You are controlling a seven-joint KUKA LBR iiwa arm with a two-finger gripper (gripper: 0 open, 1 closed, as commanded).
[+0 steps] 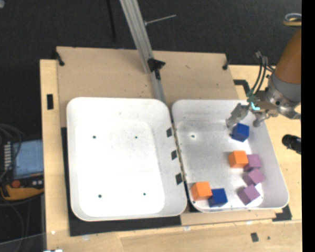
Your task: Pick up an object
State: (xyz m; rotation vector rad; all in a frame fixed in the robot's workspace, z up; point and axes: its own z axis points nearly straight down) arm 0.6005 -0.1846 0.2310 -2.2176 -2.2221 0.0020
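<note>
Because the small blue foam-like cube at right of centre looks light and rigid, flat opposite faces suit gripping — the two-finger gripper hangs splayed, unladen, just above it.

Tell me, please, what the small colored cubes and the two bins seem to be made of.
The cubes, for example the orange cube and the blue cube, look like matte foam or painted wood: flat color, no glare; which one is unclear. The left bin and right bin look like molded white plastic: rounded corners, smooth, slightly scuffed floors.
</note>
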